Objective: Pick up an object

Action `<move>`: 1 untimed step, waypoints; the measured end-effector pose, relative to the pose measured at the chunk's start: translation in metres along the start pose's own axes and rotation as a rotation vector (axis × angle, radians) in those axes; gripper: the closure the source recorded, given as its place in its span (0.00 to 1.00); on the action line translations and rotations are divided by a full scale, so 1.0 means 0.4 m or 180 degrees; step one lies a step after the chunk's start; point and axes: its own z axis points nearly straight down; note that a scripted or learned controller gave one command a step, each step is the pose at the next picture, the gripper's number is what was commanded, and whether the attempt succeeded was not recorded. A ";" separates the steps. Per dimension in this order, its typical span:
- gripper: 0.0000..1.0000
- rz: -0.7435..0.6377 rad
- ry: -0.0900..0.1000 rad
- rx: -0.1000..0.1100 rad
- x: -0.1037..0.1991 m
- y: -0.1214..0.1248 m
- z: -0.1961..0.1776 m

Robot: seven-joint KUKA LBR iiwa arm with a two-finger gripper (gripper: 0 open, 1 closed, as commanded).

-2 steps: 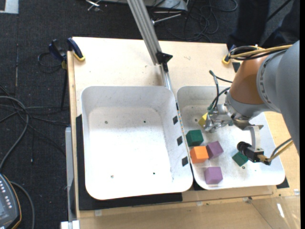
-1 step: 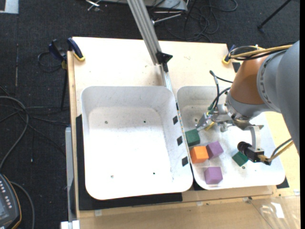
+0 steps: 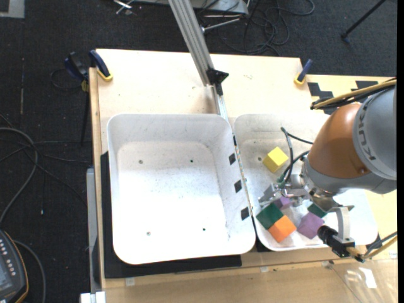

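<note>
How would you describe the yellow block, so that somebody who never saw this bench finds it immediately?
Look at the right bin of the two white bins, where the grey and orange arm reaches in. The yellow block lies alone toward its far side, apart from the green, orange and purple blocks clustered at the near edge.

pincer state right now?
pincer: cannot be told. It sits low in the right bin over the purple block, beside the green block.

Two bins side by side on bench (image 3: 158, 87); blocks (image 3: 285, 216) clustered in right bin (image 3: 249, 131).
</note>
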 end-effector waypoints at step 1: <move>1.00 0.0014 0.0003 0.0000 0.000 -0.002 -0.022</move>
